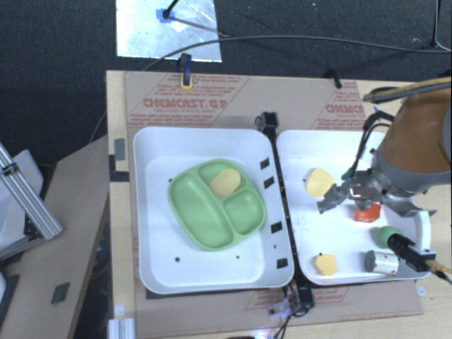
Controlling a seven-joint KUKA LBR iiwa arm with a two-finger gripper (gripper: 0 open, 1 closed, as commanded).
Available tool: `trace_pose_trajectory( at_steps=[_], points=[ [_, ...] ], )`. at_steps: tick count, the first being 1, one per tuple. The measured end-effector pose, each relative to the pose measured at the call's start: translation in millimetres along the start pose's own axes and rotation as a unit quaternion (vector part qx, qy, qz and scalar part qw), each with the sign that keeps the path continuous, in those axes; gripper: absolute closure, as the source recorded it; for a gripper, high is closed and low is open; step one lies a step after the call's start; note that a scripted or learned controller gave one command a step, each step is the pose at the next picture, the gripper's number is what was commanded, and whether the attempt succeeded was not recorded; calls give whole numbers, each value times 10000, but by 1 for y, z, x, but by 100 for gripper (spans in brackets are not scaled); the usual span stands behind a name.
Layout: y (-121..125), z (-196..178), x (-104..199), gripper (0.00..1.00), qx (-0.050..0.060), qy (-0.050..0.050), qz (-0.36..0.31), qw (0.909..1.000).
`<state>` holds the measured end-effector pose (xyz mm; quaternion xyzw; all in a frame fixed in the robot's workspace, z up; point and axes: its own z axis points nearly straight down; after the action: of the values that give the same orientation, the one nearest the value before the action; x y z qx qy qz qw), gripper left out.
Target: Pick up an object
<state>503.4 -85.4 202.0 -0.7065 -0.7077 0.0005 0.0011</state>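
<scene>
A divided plate [212,214] lies in the left bin [152,189]

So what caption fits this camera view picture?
Robot gripper hovers beside a yellow lump in the right bin.

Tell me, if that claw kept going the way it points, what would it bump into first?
The gripper points left, toward the divider. Its line runs just under the yellow piece, which it might graze; otherwise bare floor of the right bin. Height is unclear.
</scene>
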Motion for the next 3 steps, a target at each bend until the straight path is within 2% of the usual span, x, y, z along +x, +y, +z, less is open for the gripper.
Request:
trace_pose_trajectory(
  at_steps=[2,3],
  points=[
    [2,85,1,0,4,2,4,10000],
    [4,73,1,100,-24,-6,5,10000]
  ],
)
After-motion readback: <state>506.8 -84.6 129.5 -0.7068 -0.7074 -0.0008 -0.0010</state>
